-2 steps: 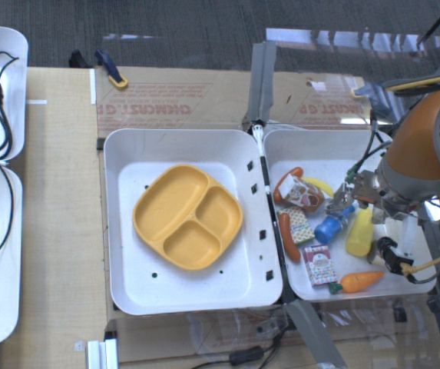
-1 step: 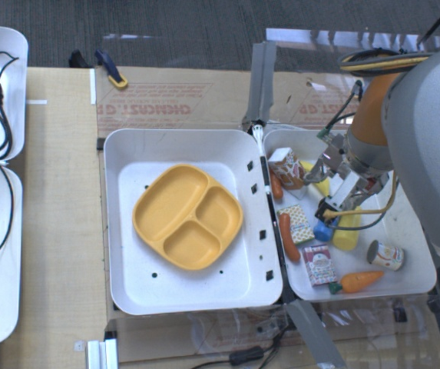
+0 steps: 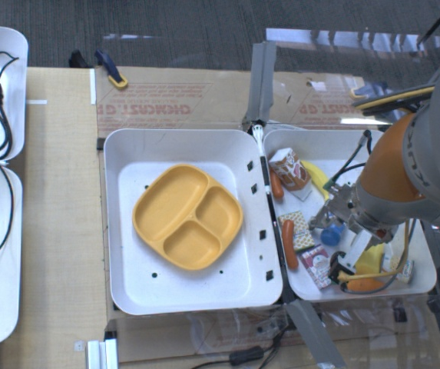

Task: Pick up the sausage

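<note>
Gripper (image 3: 335, 223): low in right bin (image 3: 419, 283), finger state unreadable.
Sausage (image 3: 290, 244): right bin's 9 o'clock wall, long axis 12-to-6.
Writing: cardboard (image 3: 181, 98) print upside down, unreadable.

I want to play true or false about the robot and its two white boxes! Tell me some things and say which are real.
1. The yellow plate lies in the left bin. True.
2. The yellow plate is heaped with food. False: its three sections are bare.
3. A sausage lies in the right bin, near the wall next to the left bin. True.
4. The arm's pincer hangs above the left bin. False: it is over the right bin, among the toy foods.
5. The sausage is lifted up in the air. False: it lies on the bin floor, beside the pincer.
</note>
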Motion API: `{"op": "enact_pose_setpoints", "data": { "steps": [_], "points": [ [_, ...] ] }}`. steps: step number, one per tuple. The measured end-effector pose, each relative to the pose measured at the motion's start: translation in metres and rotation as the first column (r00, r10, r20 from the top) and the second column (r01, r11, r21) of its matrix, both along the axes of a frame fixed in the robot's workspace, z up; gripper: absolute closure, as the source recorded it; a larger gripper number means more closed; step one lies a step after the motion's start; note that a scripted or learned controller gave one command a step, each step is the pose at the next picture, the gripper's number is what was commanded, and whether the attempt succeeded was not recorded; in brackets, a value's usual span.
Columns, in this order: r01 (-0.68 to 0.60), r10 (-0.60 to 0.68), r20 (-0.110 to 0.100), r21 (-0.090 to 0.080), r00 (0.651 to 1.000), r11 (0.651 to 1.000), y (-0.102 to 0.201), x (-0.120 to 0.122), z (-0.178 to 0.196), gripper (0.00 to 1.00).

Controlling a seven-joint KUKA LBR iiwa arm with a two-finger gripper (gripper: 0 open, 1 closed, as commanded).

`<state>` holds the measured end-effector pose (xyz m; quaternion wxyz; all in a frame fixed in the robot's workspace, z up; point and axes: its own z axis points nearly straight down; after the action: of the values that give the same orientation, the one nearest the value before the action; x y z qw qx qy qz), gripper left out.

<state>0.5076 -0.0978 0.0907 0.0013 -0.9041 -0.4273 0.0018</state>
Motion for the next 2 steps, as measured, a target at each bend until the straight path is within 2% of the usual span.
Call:
{"op": "enact_pose_setpoints", "data": {
  "steps": [1,2],
  "points": [
    [0.035,-0.035,0.0,0.0,0.999,0.999,0.003,-0.031,0.002,0.0],
    [0.251,-0.251,0.001,-0.003,0.968,0.968,0.083,-0.026,0.1,0.0]
  ]
}}
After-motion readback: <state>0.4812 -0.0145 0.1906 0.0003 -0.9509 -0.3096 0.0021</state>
